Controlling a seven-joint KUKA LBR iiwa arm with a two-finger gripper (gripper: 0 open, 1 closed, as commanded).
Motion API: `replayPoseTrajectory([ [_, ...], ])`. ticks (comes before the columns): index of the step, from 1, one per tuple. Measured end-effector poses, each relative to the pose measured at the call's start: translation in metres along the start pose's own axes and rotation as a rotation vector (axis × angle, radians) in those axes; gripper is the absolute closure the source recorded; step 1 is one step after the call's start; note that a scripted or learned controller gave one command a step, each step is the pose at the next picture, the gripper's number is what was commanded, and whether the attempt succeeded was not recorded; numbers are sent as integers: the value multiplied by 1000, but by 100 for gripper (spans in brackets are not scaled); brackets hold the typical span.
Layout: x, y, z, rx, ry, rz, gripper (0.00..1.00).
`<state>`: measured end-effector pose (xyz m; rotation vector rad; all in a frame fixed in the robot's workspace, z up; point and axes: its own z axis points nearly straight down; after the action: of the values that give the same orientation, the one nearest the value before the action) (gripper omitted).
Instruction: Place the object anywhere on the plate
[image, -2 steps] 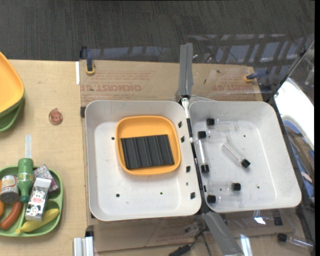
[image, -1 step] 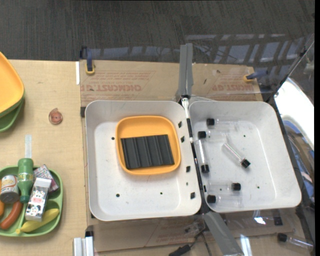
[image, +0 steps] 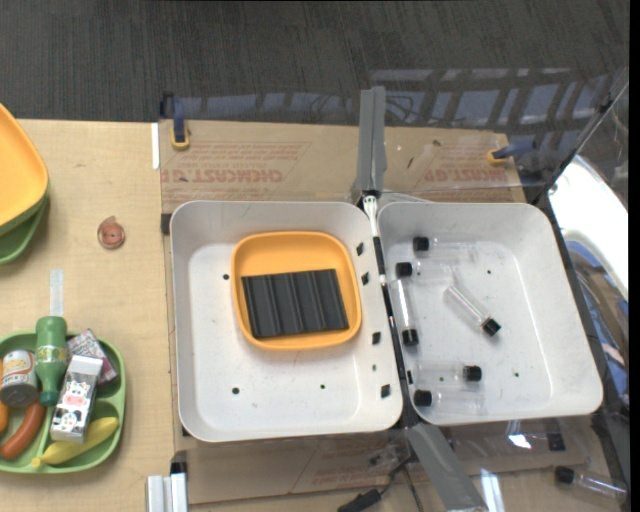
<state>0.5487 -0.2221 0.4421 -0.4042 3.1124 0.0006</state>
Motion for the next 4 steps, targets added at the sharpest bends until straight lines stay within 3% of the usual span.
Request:
replayPoseTrajectory([
  [1,28,8,0,-1,0,-426,0],
  [2,10,3,16,-3,0,-822,0],
  [3,53,14,0,-3,0,-1066,0],
  [4,65,17,16,-4,-1,-1379,0],
])
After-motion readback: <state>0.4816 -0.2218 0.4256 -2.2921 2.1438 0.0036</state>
